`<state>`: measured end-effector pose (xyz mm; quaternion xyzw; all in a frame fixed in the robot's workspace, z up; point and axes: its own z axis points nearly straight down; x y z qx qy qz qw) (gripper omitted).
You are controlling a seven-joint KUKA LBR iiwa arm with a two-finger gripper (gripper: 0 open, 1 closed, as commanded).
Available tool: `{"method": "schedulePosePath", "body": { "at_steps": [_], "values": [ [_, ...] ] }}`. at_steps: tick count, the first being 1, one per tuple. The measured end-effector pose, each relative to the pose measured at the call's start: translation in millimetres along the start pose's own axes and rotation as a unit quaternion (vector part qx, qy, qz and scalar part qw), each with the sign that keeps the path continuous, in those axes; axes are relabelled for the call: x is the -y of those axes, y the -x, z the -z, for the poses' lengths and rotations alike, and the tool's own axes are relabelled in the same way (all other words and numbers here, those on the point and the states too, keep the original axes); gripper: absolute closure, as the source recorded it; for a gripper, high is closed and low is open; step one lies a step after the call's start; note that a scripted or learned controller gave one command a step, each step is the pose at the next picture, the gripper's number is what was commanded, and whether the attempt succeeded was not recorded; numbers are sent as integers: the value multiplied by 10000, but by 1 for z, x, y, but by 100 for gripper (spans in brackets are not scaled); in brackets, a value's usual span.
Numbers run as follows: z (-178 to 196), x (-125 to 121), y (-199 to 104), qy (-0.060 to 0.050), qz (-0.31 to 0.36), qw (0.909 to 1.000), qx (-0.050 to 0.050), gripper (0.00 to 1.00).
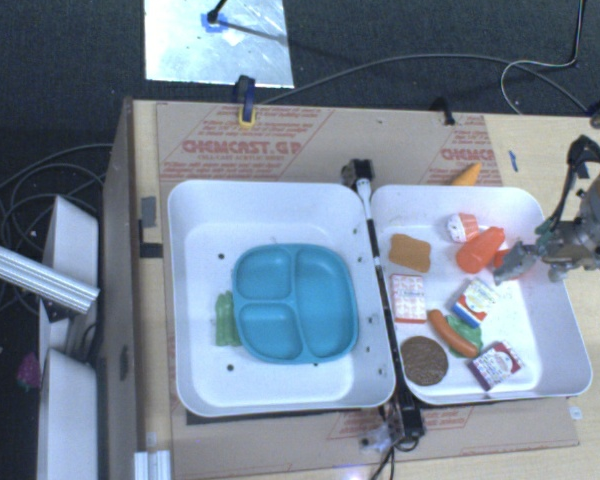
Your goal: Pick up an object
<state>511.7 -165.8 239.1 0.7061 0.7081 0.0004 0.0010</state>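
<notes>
Near edge of right white bin: dark red and white packet at the near right corner, flat brown round disc toward the near left corner, orange carrot-like piece with green end just behind them. Middle: white, red and blue carton; white card with red print by the left wall; tan bread-slice shape further back. Far side: orange-red bottle-shaped toy touching a small white and red piece.

End effector sits over the right wall, tips just beside the orange-red toy, likely the pick target since it is closest. Finger opening: cannot tell, nothing visibly held.

Left white bin: blue sectioned plastic plate centred, green piece against its left rim. Small orange item on the bench beyond the right bin's far edge.
</notes>
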Motion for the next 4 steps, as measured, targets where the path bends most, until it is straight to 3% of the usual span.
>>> {"method": "schedulePosePath", "body": {
  "at_steps": [1, 2, 3, 4],
  "values": [
    [-154, -69, -7, 5, 1, 10000, -1, 0],
    [-160, -137, 7, -236, 36, 9997, -70, 0],
    [-157, -152, -59, -81, 4, 10000, -21, 0],
    [-145, -152, -58, -81, 16, 10000, -11, 100]
  ]
}}
